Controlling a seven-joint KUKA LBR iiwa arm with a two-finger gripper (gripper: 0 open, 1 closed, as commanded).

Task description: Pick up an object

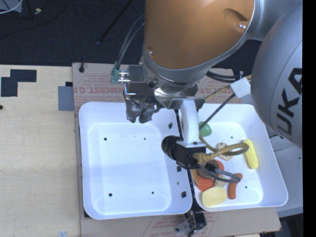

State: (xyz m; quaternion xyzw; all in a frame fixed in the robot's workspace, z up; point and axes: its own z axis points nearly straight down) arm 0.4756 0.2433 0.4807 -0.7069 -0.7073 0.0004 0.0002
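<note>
My gripper (140, 112) hangs over the back edge of the left bin (94, 181), near the rim between the two bins. I see nothing held under it. The objects lie in the right bin (276, 186): a yellow corn cob (251, 154) at the right, a small green piece (205, 130) near the back, a beige piece (222, 146) in the middle, an orange-red piece (202, 180), a pale yellow piece (214, 197) and a small orange piece (232, 190) at the front. All of them sit to the right of the gripper.
The big orange and grey arm (197, 28) covers the back of both bins. A pale wooden bench top (34, 157) spreads to the left of the bins, with dark patches (64, 98) near its back.
</note>
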